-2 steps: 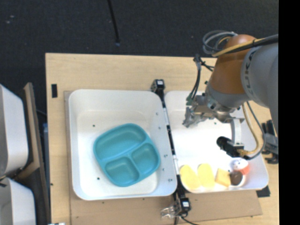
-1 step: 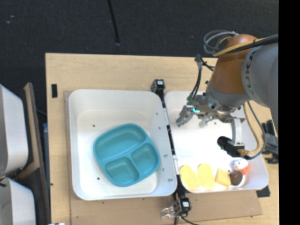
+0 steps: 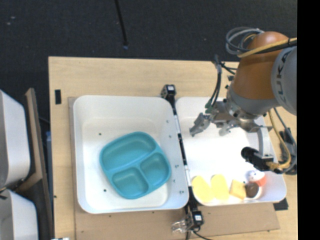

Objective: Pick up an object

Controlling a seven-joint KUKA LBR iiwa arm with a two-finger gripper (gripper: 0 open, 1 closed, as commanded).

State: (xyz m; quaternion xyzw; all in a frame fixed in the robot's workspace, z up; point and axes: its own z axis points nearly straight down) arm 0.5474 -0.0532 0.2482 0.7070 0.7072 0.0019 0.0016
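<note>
My gripper [image 3: 213,128] hangs over the upper part of the right bin [image 3: 210,154], open, its two grey fingers spread with nothing between them. Along that bin's near edge lie two pale yellow rounded pieces [image 3: 201,188] [image 3: 218,186], a yellow block [image 3: 236,189], a brown lump [image 3: 251,189] and a small orange and white object [image 3: 258,178]. All of them sit well below and to the right of the gripper, apart from it. The grey arm with its orange band [image 3: 260,69] comes in from the upper right.
The left bin [image 3: 90,129] holds a blue divided plate [image 3: 135,164] with three compartments. A black divider rail [image 3: 177,134] runs between the bins. The wooden bench [image 3: 125,76] borders both bins.
</note>
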